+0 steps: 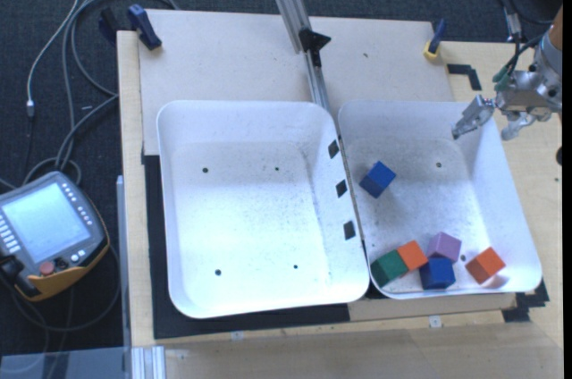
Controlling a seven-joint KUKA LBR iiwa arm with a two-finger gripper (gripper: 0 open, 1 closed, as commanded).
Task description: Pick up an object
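At three o'clock above the right bin (pixel 500 181), the gripper (pixel 492 120) is hanging open and empty, best descending squarely over the lone blue cube (pixel 377 178).

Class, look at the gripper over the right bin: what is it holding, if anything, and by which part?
Nothing. The gripper hangs open above the right bin's far right wall, with no block between its fingers. The nearest, a blue cube, lies apart on the bin floor.

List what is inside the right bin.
The right bin holds six cubes: a lone blue cube, then green, orange, blue, purple, orange. Anything beneath them is hidden.
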